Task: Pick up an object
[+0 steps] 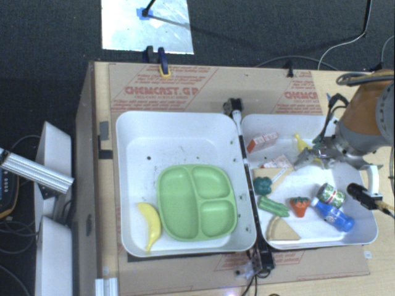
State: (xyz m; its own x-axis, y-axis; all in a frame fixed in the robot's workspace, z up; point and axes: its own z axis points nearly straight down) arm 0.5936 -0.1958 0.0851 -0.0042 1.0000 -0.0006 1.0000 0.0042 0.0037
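A yellow banana (150,225) is seen in the left bin (179,123), long axis near upright, tip down. A blue bottle (334,215) lies diagonally in the right bin (368,230). The gripper (313,155) is angled leftward over it; its grip cannot be told.

At the right edge of the frame, the arm (370,119) is a rounded grey body with a broad orange band; black cables run beside it toward a dark gripper (308,156).

Two white bins (185,125) side by side on worktop (203,88); foil sheet (145,17) on dark floor behind; metal bar (37,170) at left
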